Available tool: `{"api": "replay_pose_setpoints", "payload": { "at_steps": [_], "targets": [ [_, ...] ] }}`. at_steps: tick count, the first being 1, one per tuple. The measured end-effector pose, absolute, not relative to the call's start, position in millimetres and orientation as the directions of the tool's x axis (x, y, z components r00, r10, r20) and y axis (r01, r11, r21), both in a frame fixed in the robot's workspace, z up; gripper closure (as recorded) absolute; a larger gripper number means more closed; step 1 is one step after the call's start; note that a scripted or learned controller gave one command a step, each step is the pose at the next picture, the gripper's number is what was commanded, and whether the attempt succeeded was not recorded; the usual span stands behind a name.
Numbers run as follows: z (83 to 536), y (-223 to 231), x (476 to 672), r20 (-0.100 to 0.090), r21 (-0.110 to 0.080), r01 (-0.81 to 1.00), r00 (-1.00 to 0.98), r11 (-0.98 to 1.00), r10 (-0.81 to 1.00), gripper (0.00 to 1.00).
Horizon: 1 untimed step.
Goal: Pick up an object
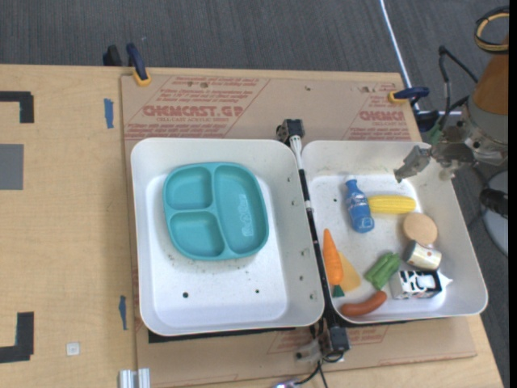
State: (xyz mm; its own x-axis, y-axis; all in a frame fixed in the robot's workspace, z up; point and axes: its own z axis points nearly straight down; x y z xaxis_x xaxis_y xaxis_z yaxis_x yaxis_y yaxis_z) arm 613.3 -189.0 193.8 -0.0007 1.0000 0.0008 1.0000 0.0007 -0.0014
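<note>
End effector [414,165], grip state can't tell, hovers at right bin [468,241] rim w/ nothing held; may clip rim or nudge corn [392,205].

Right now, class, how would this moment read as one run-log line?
claw: over right bin's far corner, holding nothing | blue bottle, corn, carrot: lying in bin | teal plate: left bin

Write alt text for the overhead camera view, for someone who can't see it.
The gripper hovers over the right bin's upper right corner, holding nothing. That bin holds a blue bottle, corn cob, carrot and other toy foods. The left bin holds a teal divided plate.
</note>
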Motion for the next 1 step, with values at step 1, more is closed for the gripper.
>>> {"api": "replay_pose_setpoints", "payload": {
  "at_steps": [1],
  "targets": [
    [85.5, -136.8, 613.4, 0.0, 0.002, 0.996, 0.089, -0.089, 0.996, 0.0]
  ]
}}
